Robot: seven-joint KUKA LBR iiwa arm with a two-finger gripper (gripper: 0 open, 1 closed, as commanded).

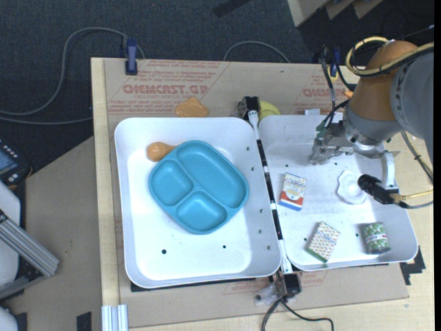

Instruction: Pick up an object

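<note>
Seen from above, nearest first: in the right bin (303, 138), a small speckled box (322, 241) lies tilted at approx. 6 o'clock, close to the near rim. A short green can (375, 237) sits at approx. 4 o'clock, well apart from the box and near the bin's right-hand corner. Further in, a white carton (294, 190) w/ red and blue print lies at approx. 9 o'clock, just beside the wall the two bins share. All three rest on the bin floor, none touching another.

In the left bin (151, 254), a blue divided plate (198, 185) w/ three compartments takes up the centre, turned at an angle. A small orange piece (160, 150) lies at the plate's 10 o'clock, touching or all but touching its rim; which one cannot be told.

Beyond the carton, the gripper (328, 150) hangs low over the right bin at approx. 12 o'clock, well apart from box, can and carton. How far it is open cannot be told from this angle, and nothing is seen in its grip. The grey arm (413, 95) w/ its orange band comes in from 3 o'clock.

Farthest off, on the bench (103, 185) behind the bins, an orange lump (191, 107) lies at the left bin's 12 o'clock, and a yellow item (268, 109) sits just beside the far end of the shared wall. A blue clip (131, 56) stands at the bench's far left corner.
</note>
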